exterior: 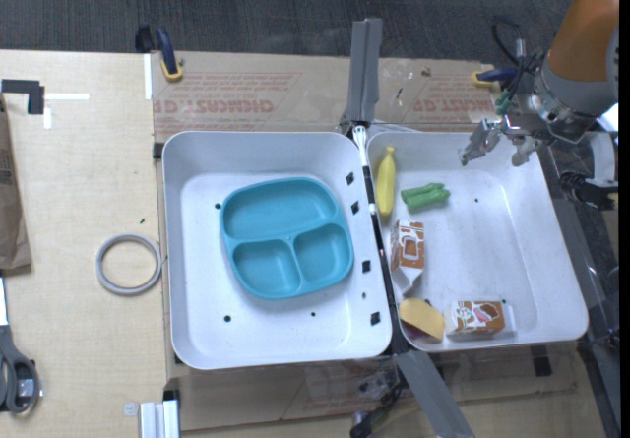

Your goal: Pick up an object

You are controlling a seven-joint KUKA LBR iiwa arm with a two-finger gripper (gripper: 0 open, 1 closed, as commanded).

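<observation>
Camera view: gripper (pixel 498 143) hangs over the right bin's (pixel 551 229) far rim, seemingly spread, holding nothing.

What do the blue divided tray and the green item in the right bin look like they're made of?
Blue divided tray: likely molded plastic, smooth and slightly glossy, with soft rounded compartment walls. Green item: probably matte plastic or rubber toy food, uniform color; too small to be sure.

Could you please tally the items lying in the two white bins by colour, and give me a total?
Yellow: 2, the banana and the wedge
Green: 1, the green item
Blue: 1, the divided tray
Orange-and-white packets: 2, one mid-bin, one at the front
Total: 6
</observation>
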